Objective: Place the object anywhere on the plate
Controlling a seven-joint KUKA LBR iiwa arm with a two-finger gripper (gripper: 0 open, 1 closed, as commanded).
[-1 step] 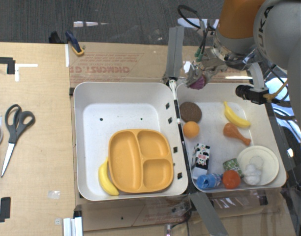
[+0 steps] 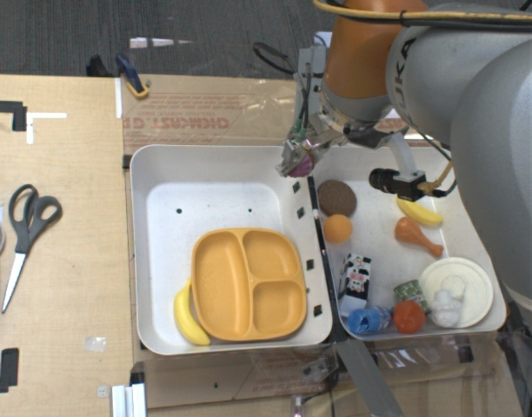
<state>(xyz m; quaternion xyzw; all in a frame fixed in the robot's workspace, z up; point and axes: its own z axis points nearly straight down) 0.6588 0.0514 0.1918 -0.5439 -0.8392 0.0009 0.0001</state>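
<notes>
One small purple-pink object (image 2: 302, 156) sits pinched between the fingers of the end effector (image 2: 297, 162), lifted above the divide where the two bins (image 2: 153, 233) meet. It looks light and stiff, probably a little plastic toy, so a firm pinch across its middle should be enough; its smooth surface could slip if the grip slackens. Most of it is hidden by the fingers, so I cannot tell its exact shape.

Below and to the left of the end effector, in the left bin, lies the plate (image 2: 249, 283), an orange tray with three compartments; a banana (image 2: 186, 318) is tucked against its far-left edge. Just right and below the end effector, in the right bin, sit a brown disc (image 2: 336, 197) and an orange ball (image 2: 338, 228), with more toys further down.

The arm (image 2: 370, 42) reaches in from the right and bends steeply down at the orange band, the wrist tilted so the end effector points down and leftward. By my judgement the object is carried and not yet over the plate, so a move further down-left and a gentle lowering are called for before release.
</notes>
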